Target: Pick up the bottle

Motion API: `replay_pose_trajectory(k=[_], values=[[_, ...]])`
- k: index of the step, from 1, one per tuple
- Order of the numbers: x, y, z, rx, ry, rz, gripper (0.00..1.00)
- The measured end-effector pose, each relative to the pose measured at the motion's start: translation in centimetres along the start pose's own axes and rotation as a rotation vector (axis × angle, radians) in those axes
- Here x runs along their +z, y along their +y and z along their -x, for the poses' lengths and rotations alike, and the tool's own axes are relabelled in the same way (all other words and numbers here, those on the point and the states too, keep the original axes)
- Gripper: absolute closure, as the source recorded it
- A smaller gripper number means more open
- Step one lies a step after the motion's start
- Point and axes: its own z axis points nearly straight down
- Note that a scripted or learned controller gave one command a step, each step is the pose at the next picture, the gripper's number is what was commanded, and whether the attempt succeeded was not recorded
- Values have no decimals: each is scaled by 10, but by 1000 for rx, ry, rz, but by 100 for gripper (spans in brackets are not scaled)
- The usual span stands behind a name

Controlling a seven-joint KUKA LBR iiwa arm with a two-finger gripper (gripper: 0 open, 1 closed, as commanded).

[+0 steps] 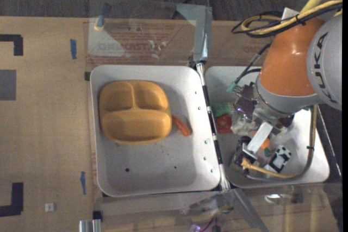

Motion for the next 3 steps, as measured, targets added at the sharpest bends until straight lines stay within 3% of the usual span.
replay_pose_trajectory(k=[1, 2, 3], values=[[-52, 49, -37, 194, 0, 3, 100], [-22, 4, -10, 207, -1, 0, 100], [-39, -23, -38, 185, 0, 3, 100]])
